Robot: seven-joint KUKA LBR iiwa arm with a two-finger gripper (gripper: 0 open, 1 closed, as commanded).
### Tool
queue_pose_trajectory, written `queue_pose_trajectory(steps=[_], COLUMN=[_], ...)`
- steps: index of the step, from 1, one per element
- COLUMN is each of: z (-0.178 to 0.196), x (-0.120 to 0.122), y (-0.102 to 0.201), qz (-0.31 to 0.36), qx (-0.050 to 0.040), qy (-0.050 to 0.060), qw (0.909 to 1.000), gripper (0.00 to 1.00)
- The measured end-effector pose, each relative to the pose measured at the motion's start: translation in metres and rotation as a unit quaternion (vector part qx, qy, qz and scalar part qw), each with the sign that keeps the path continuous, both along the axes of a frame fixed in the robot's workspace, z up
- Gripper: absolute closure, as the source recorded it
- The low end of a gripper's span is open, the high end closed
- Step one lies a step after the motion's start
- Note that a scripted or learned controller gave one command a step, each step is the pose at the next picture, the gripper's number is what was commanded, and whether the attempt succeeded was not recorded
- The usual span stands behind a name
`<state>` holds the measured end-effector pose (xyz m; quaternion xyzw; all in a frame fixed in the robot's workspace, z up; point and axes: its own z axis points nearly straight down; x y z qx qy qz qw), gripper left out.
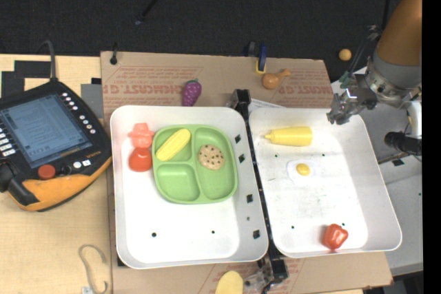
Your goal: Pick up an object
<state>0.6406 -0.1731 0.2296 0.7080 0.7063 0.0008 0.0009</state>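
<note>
1. Hovering over the far right corner of the right bin point(386, 217), the gripper point(342, 109) hangs from the grey arm point(393, 72) that enters from the right; nothing shows between its fingertips, and whether they stand wide or narrow cannot be told from this slant.
2. Right bin contents: a yellow mustard bottle point(289, 137) lies on its side toward the far end, cap pointing left. It is the nearest object to the gripper, lying to the gripper's left and slightly nearer the camera, apart from it.
3. A fried egg toy point(302, 170) lies flat just near of the bottle, around mid-bin, further from the gripper.
4. A red pepper toy point(335, 236) sits at the near end of the right bin, well apart from the gripper.
5. Left bin point(138, 237) contents: a green divided plate point(186, 186) occupies the centre. A corn cob point(171, 144) lies in its far left compartment; a cookie point(211, 157) lies in its far right compartment.
6. A red-orange figure point(140, 147) stands just beside the plate's left edge, inside the left bin.
7. Outside the bins, on the cardboard sheet point(151, 79): a purple grape bunch point(191, 91) beyond the left bin, an orange pear-shaped toy point(273, 79) beyond the right bin, and a yellow lemon toy point(229, 282) at the near edge.
8. A control pendant point(45, 141) with a screen lies on the bench to the far left.
</note>
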Motion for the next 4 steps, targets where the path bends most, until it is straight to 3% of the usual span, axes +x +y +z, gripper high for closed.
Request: queue_pose_trajectory(steps=[1,2,3,4], z=[-0.004,-0.006,-0.013,0.006], x=[-0.035,-0.087,-0.121,-0.152], y=[0.044,0.074,0.114,0.141], qz=[0.002,0.002,0.002,0.002], qx=[0.0014,0.0014,0.0012,0.0012], qy=[0.004,0.004,0.005,0.003], qw=[1.0000,1.0000,1.0000,1.0000], gripper=[1.00,1.00,1.00,1.00])
